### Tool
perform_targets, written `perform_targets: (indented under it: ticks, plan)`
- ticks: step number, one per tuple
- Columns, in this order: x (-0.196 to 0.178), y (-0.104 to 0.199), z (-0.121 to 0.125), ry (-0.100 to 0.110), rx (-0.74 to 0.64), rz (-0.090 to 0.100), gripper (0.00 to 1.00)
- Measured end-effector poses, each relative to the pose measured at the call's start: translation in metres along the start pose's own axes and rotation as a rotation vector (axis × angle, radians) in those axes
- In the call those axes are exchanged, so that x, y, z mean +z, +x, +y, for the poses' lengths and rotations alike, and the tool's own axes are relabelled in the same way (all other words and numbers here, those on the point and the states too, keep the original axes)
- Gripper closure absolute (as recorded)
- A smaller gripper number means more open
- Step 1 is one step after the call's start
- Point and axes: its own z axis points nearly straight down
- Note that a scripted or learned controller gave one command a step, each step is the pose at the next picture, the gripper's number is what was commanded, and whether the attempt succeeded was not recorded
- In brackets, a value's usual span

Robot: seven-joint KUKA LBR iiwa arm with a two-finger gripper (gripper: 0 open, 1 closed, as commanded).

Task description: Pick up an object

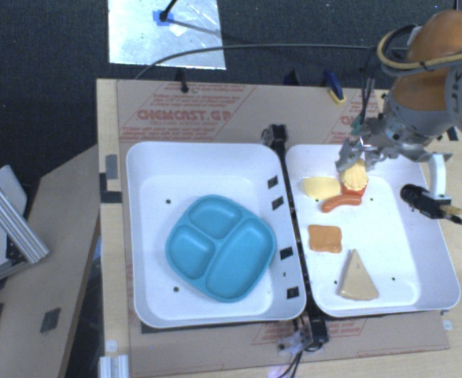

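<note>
Right bin [419, 290]: yellow corn piece [355, 178] at the far end, clasped between the fingers of the gripper [353, 164], apparently to lift it; red sausage [341, 203], orange square [324, 239], cheese wedge [357, 277] lie loose. Left bin [152, 211]: blue plate [219, 247]

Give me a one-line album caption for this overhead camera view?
Robot gripper poised over toy foods in the right bin; a blue divided plate lies in the left bin.
</note>
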Motion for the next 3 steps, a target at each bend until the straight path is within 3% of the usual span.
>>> perform_targets:
  ticks: [3]
  plan:
    - [0.011,0.176,-0.005,0.001,-0.001,0.001,1.0]
